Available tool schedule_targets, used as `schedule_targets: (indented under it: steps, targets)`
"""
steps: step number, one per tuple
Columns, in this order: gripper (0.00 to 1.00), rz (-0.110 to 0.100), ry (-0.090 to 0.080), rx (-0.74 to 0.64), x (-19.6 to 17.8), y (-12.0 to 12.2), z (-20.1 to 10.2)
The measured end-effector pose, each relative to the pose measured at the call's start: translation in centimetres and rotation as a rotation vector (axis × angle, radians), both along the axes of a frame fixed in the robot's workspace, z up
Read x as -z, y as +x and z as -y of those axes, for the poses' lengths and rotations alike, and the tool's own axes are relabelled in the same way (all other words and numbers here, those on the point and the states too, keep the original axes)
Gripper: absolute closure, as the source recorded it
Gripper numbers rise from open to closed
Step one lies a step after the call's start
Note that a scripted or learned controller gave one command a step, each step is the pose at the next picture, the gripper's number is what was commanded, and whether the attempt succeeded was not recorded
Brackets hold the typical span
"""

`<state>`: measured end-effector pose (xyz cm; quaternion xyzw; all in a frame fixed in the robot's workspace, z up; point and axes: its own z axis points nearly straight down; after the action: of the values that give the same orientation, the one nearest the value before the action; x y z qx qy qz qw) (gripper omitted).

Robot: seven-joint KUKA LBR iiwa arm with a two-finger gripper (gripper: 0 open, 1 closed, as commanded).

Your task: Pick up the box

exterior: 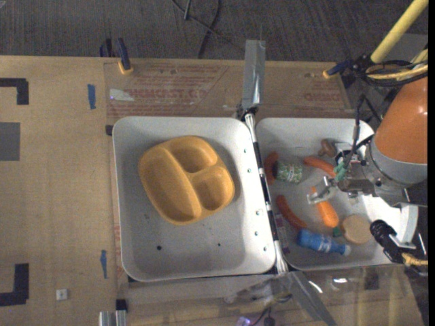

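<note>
White plastic bins, two side by side on the plywood counter. The left bin carries a yellow three-compartment dish, glossy and rounded. The right bin holds the clutter.

The best match for the box is a small green-and-white pack lying flat near the right bin's left wall, though it's too small to be sure. A red sausage shape sits just beside it on the left. An orange carrot lies between it and the jaws.

The arm comes in from the right, its jaws low over the middle of the right bin. Can't tell whether they're apart or together. Nothing shows between them.

Key relation: the pack lies left of the jaws, apart from them, long axis roughly left-right.

Also near: a second carrot, a red chilli, a blue bottle and a tan disc, all smooth toy plastic.
</note>
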<state>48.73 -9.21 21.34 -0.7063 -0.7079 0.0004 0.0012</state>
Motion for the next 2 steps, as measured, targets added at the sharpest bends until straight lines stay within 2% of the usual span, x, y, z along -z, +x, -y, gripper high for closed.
schedule_targets:
  steps: [1,2]
  targets:
    - [0.0,0.006,-0.003,0.031,-14.8,9.5,3.3]
    - [0.0,0.002,-0.001,0.077,-15.0,6.9,4.8]
